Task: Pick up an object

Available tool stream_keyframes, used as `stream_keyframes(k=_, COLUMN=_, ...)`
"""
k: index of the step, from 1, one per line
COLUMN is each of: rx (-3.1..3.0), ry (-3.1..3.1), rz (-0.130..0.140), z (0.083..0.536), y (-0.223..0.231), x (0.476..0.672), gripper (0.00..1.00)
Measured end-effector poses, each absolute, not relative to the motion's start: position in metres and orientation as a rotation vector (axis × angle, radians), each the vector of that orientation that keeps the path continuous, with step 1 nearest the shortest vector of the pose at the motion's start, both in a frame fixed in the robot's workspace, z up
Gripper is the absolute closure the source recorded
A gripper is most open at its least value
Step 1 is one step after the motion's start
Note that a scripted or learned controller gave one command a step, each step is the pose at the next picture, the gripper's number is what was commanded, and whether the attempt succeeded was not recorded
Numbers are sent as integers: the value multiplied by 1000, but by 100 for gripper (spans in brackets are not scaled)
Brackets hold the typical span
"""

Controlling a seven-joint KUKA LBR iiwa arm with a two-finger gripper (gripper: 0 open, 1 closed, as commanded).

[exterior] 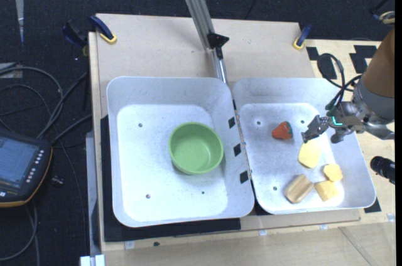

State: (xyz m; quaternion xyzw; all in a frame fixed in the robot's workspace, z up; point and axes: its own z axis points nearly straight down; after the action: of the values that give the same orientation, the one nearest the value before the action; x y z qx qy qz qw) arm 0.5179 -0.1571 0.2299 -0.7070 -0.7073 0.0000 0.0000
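Observation:
The right bin [270, 205] holds several small objects: a red strawberry-like piece [282, 131], a pale yellow rounded piece [309, 155], a small yellow chunk [333, 172], a tan block [298, 188] and a yellow block [326, 190]. My gripper [324, 132] hangs at the right side of this bin, just above and behind the pale yellow piece and to the right of the red one. Its two dark fingers [312, 130] stand apart, open, with nothing between them.
A green bowl [196, 147] sits in the middle of the left bin [125, 133]. A slanted metal pole [196, 1] rises behind the bins where they meet. Cables [330, 67] lie on the bench at the right rear.

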Motion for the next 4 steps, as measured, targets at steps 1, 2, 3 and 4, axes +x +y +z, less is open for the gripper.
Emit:
stream_keyframes(k=1, rx=-2221, ry=-2222, rz=0, z=230, y=-157, x=518, gripper=0)
stream_keyframes(k=2, rx=-2218, ry=-2220, rz=3, z=175, y=-149, x=523, gripper=0)
stream_keyframes(k=3, rx=-2218, ry=-2220, rz=3, z=120, y=-148, x=533, gripper=0)
stream_keyframes(k=4, rx=-2221, ry=-2222, rz=0, z=95, y=-148, x=533, gripper=0)
